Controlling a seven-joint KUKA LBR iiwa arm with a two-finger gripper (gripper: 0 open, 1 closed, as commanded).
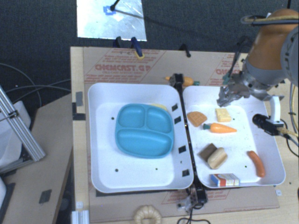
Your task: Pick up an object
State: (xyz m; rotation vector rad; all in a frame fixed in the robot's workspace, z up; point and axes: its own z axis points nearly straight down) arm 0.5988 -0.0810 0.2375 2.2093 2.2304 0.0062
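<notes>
Over the right bin (271, 171) my gripper (227, 98) hangs just above the cracker (223, 115); I cannot tell its state. Nothing lifted yet; the pick remains.

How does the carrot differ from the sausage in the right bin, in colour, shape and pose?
The carrot is orange with a small green end, while the sausage is reddish orange all over. The carrot tapers to a point; the sausage has rounded ends. The carrot lies across the right bin near its middle, and the sausage lies slanted near the right wall. Both are long toy foods lying flat, apart from the hand.
</notes>
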